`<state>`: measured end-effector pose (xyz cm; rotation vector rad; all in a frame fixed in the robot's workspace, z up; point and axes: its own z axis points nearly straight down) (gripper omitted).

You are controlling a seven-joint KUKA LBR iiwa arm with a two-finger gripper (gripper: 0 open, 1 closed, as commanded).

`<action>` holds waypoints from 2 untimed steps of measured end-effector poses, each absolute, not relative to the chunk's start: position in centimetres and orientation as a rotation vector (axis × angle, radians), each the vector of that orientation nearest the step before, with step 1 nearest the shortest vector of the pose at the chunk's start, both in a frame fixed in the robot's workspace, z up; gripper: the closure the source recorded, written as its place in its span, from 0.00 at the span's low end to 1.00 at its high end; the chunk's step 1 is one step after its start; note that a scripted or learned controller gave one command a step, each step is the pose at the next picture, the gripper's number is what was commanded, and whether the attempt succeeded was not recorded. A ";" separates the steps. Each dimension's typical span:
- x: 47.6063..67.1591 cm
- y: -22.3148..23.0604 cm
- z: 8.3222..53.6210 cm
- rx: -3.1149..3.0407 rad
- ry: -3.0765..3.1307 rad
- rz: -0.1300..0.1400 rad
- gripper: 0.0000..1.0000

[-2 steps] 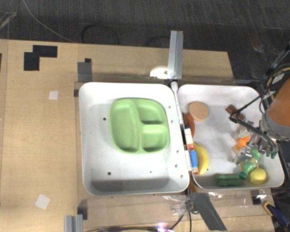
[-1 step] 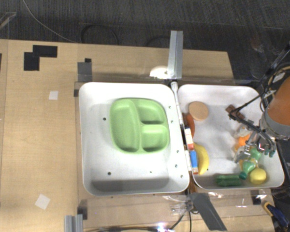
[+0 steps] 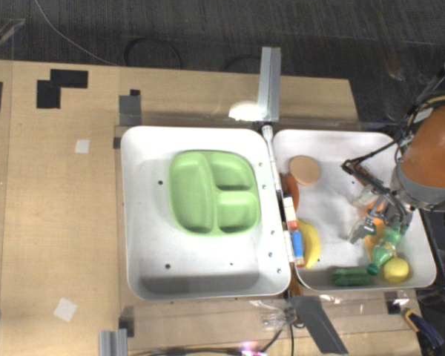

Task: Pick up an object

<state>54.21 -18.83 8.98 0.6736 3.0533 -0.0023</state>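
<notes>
- Wooden worktop [image 3: 52, 221] is seen under two shallow white bins set side by side, with dark carpet beyond its far edge
- White left bin [image 3: 144, 273] is taken up by one large thing, a green divided tray [image 3: 211, 191] lying flat at its middle
- White right bin [image 3: 334, 147] carries all the small things, and the grey arm with its orange band [image 3: 434, 150] is reached in over its right side
- Along the left wall of that bin a red object [image 3: 291, 191], a yellow banana [image 3: 310, 242] and a white and blue piece [image 3: 294, 232] are lined up, long axes running near to far, with a round tan disc [image 3: 305, 170] at the far end
- At the near right corner a dark green object [image 3: 351, 276] is laid lengthwise along the near wall; a green bottle [image 3: 383, 247] is tilted beside a yellow lemon [image 3: 395, 269], the two touching or nearly so
- An orange piece [image 3: 372, 225] is seen just beside the gripper [image 3: 371, 217], which is hung low over this cluster
- Whether the gripper is spread or closed cannot be told from this slant, and nothing can be said to be held
- The likeliest thing to be picked is judged to lie directly under and slightly nearward of the gripper: the orange piece or the green bottle
- Room is tight there: the bin's right wall and near wall are close, and neighbours are crowded together, so a clean grasp is judged doubtful
</notes>
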 end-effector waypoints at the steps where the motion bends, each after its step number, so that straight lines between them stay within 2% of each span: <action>1: 52.2 -17.8 9.0 0.740 3.035 -0.001 0.00; 2: 55.2 -18.6 8.9 0.834 3.014 0.001 0.00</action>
